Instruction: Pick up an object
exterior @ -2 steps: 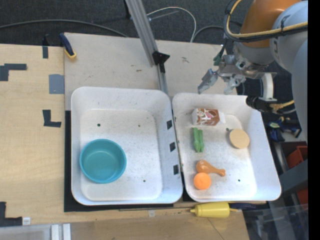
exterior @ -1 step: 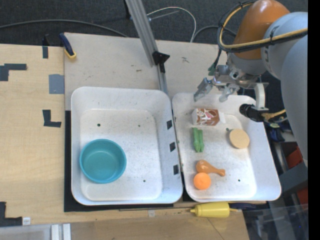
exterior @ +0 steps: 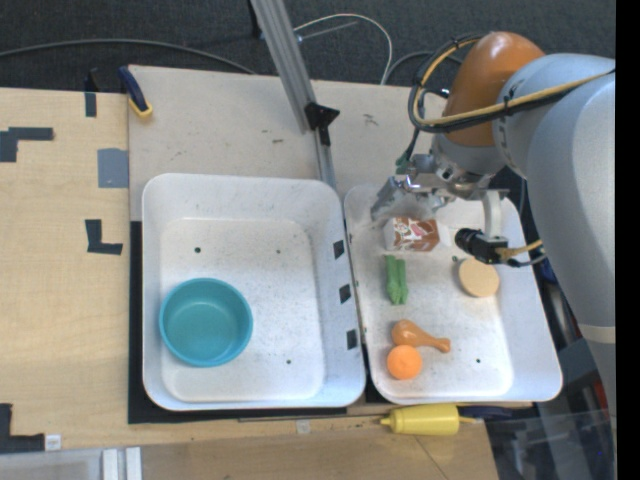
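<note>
In the right bin [exterior: 520, 368] lie a clear packet with a red and brown label [exterior: 413, 234], a green pod-shaped piece [exterior: 397, 279], a tan round piece [exterior: 479, 279], a brown drumstick [exterior: 420, 337] and an orange ball [exterior: 404, 363]. My gripper [exterior: 405, 196] hangs at the bin's far end, right above the packet's upper edge. The packet rests on the bin floor just below the gripper.
The left bin [exterior: 170, 208] holds a teal bowl [exterior: 206, 320]. A yellow bottle [exterior: 428, 420] lies on the bench in front of the right bin. A grey metal pole [exterior: 290, 58] slants down to the gap between the bins.
</note>
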You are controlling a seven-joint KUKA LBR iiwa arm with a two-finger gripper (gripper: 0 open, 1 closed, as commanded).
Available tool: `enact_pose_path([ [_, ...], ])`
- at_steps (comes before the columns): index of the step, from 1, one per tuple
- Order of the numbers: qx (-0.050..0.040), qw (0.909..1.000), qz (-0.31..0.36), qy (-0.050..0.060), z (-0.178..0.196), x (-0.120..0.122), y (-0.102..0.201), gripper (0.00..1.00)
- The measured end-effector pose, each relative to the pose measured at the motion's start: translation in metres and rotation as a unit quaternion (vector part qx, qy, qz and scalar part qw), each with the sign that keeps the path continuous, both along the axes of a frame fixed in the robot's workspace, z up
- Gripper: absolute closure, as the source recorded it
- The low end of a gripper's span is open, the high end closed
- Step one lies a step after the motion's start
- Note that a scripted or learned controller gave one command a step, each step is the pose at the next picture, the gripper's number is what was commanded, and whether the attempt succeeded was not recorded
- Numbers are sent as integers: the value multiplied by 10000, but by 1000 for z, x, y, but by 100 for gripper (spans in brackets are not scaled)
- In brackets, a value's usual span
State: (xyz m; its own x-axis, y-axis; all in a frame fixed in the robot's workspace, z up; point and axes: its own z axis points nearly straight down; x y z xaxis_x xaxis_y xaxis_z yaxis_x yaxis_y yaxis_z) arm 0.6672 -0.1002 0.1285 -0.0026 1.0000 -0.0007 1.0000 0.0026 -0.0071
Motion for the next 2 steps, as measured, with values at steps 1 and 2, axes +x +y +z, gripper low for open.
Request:
enact_pose_path([
  [1,-1,10000,10,-26,14,2,1,100],
  [2,4,10000,1,-53,61,-3,8,100],
])
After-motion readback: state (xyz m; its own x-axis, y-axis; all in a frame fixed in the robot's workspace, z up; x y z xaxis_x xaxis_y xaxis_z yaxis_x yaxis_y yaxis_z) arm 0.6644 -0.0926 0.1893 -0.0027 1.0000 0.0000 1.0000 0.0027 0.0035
